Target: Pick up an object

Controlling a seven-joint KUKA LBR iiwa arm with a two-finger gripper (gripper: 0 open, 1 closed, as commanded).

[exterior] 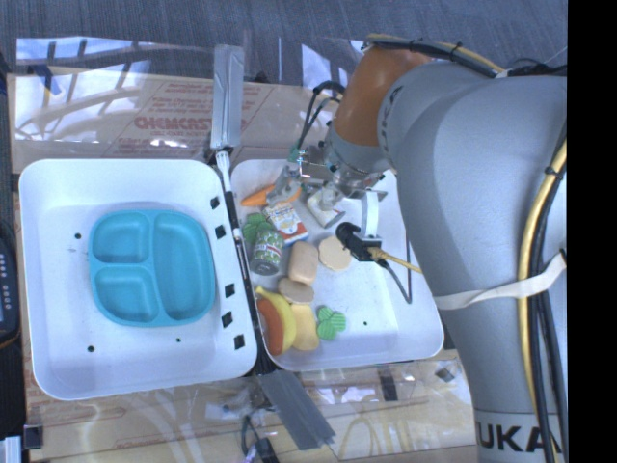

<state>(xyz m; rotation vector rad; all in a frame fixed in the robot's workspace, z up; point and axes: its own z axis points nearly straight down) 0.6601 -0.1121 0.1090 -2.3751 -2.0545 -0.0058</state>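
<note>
Robot lab, KUKA arm (482, 162), white bins (39, 258)

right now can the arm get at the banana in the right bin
Probably yes. The banana lies uncovered near the right bin's front, with open space above. The pincer hangs over the bin's far end, so it must travel across the pile.

Toys (289, 278) are crowding the right bin's (405, 331) left half, leaving its right floor passable; a blue tray (151, 265) is occupying the left bin's (48, 210) middle.
</note>
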